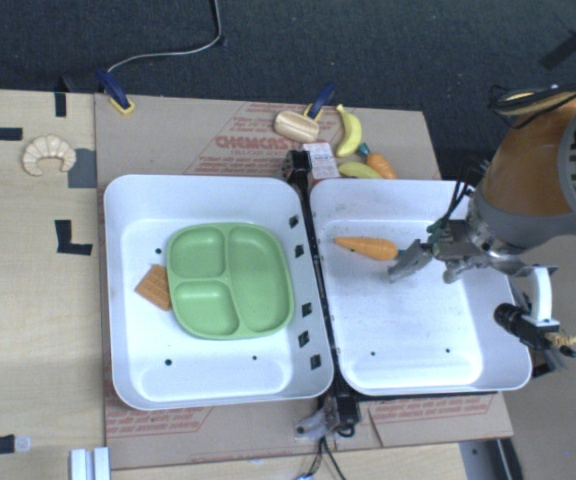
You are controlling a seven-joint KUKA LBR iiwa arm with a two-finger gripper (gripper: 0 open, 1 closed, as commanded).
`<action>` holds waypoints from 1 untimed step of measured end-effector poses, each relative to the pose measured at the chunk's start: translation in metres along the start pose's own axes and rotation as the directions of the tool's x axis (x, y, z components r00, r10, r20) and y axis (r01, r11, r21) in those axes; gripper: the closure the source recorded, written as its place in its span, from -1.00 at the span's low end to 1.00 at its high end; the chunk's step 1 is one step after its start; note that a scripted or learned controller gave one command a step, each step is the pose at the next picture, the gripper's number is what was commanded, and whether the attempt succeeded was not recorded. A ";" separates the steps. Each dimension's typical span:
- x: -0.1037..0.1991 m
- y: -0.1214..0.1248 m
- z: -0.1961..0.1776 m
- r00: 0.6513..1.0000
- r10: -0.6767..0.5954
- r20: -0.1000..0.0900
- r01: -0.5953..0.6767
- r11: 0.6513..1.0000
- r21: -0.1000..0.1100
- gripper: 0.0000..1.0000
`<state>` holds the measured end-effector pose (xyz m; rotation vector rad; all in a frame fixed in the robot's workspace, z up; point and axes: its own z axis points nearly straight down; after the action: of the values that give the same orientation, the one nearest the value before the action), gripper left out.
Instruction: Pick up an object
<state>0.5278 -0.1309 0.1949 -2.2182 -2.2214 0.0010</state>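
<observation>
I see the gripper (430, 264) over the right bin (408, 363), fingers spread and holding nothing; the carrot (366, 247) lies just left of it (in that bin).

Green plate (230, 278), orange carrot (366, 247), white bins (133, 208), yellow banana (349, 131)

Probably lab: taped cardboard bench (248, 138)
</observation>
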 end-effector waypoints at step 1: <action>0.025 0.076 0.080 1.000 0.000 0.000 0.000 1.000 0.002 -1.00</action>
<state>0.6038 -0.1052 0.1144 -2.2172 -2.2211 0.0030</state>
